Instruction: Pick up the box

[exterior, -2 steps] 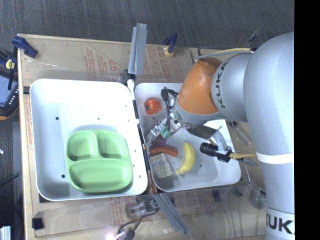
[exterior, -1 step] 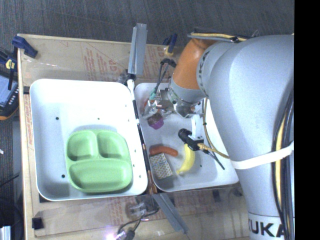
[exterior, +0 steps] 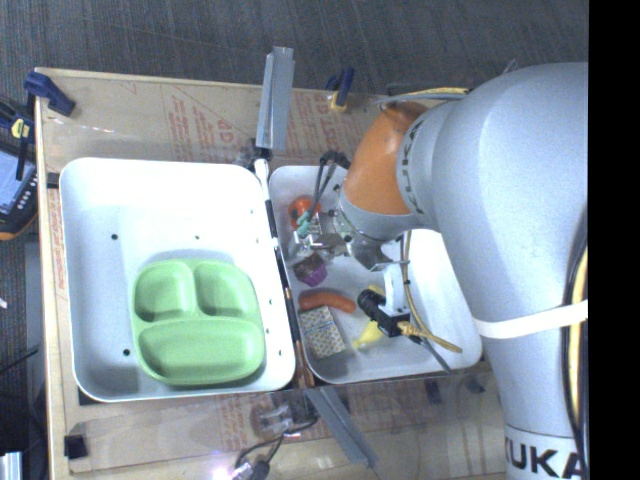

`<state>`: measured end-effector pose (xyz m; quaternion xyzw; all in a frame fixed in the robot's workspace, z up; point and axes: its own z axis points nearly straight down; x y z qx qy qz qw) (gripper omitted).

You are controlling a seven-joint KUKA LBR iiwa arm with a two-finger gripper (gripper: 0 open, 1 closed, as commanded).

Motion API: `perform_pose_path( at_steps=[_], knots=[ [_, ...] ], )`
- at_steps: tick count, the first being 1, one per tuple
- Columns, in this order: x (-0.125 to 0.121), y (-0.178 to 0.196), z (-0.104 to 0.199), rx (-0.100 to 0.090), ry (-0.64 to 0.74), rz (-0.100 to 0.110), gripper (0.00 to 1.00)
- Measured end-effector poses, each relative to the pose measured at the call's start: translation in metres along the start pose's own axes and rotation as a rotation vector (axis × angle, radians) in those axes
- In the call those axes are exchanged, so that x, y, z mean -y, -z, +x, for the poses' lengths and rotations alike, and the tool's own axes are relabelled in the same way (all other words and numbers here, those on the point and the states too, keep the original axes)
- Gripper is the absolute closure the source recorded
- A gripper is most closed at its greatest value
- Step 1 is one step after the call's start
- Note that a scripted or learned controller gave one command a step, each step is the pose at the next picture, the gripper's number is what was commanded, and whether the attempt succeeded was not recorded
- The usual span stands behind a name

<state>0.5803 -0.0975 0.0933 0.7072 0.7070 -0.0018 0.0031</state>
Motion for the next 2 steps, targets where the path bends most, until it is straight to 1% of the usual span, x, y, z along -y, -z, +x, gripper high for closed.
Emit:
perform_pose_path(
  at_steps=[1,2],
  knots=[
    [0.0,0.001,-0.005,0.007,-0.004,-0.002,0.0],
    [-0.011,0.066,-0.079,-0.008,0.104,0.002,0.0]
  ],
)
